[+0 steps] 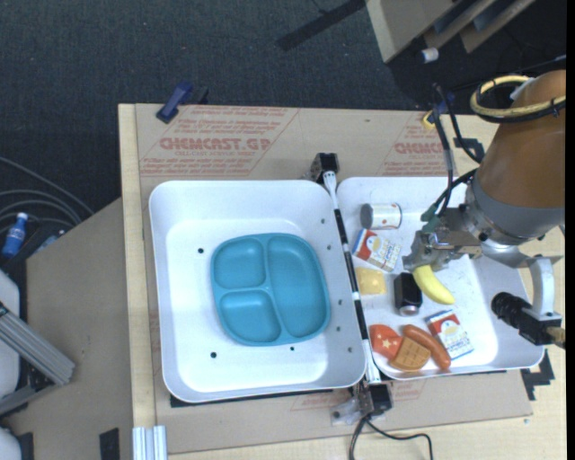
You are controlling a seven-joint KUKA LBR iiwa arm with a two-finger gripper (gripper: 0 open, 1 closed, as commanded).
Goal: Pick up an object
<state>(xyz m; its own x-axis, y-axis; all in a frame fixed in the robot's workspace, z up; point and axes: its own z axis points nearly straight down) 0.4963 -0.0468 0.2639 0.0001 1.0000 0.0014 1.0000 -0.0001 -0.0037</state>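
One claw (428, 258), touching banana (435, 286)

A dark blue-grey carpeted floor (135, 54) is seen around a bench topped with a brown board (225, 144) printed with red lettering, and a blue clamp (175, 101) is fixed at its far left corner. Black cables (36, 193) are trailed over the floor at the left, beside a lower tan surface (81, 260) and a grey metal rail (36, 346). A beige piece of furniture (431, 22) is placed at the top right, and the scene is lit evenly from above
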